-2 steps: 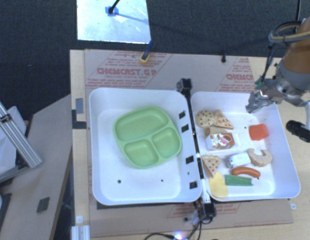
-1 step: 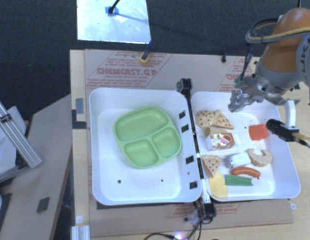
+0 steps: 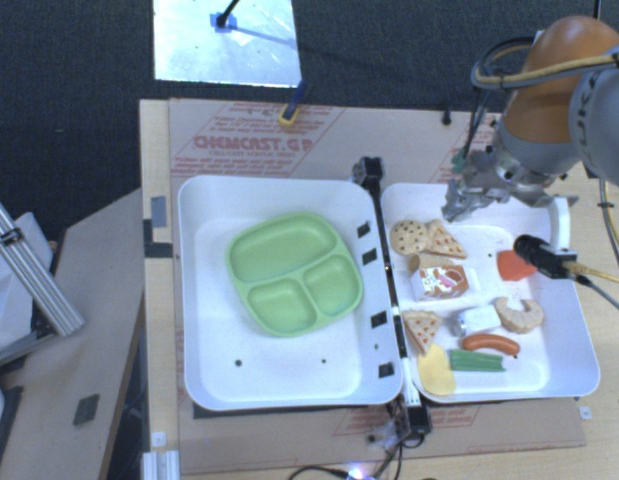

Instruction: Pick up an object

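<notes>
The gripper point(image 3: 461, 204) hangs over the far edge of the right bin point(image 3: 574, 368), just above the bin's far-left corner, and whether it is spread or pressed together cannot be told from this slant. Nothing shows held in it. The candidates for the pick all lie in that bin: a round cookie point(image 3: 407, 236) and a triangular cracker point(image 3: 446, 241) sit closest, just toward the near side of the gripper and touching each other; a small wrapped snack packet point(image 3: 442, 282) lies beyond them toward the bin's middle, a red piece point(image 3: 513, 265) toward the right wall, and a pizza-like wedge point(image 3: 422, 328), a sausage point(image 3: 490, 344), a green strip point(image 3: 476, 362) and a yellow piece point(image 3: 437, 373) crowd the near edge. The left bin point(image 3: 204, 368) carries a green divided tray point(image 3: 294, 273). The main risk, by judgement, is the clutter: the cookie and cracker are flat and low, so a descent could slide off their tops or pin both at once, and a close that is slightly off could nudge one against the divider between the bins. A descent so near the far wall could also strike the bin's rim rather than reach an item.
</notes>
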You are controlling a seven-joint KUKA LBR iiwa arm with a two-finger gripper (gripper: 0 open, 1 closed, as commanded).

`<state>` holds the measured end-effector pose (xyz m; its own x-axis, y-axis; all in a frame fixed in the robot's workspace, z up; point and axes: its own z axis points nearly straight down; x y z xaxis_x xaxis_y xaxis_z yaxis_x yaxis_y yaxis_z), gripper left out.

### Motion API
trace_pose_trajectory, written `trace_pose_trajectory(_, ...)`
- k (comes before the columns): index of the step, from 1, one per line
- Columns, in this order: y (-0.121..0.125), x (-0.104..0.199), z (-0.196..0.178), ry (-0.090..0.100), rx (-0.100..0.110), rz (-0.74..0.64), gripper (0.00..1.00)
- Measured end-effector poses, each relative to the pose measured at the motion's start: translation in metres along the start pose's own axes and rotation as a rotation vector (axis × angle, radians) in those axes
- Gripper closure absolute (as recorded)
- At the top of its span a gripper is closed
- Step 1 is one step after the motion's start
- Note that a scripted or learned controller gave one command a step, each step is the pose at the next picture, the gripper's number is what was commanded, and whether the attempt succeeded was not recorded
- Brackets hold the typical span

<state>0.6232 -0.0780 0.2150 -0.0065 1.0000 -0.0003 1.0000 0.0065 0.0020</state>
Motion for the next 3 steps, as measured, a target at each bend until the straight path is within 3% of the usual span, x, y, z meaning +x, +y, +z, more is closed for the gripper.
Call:
trace_pose_trajectory(2, -0.01, 0.001, -0.017, 0.0, -0.001, 0.003, 1.0)
trace_pose_trajectory(3, -0.003, -0.005, 0.001, -0.001, 0.0, 0.005, 1.0)
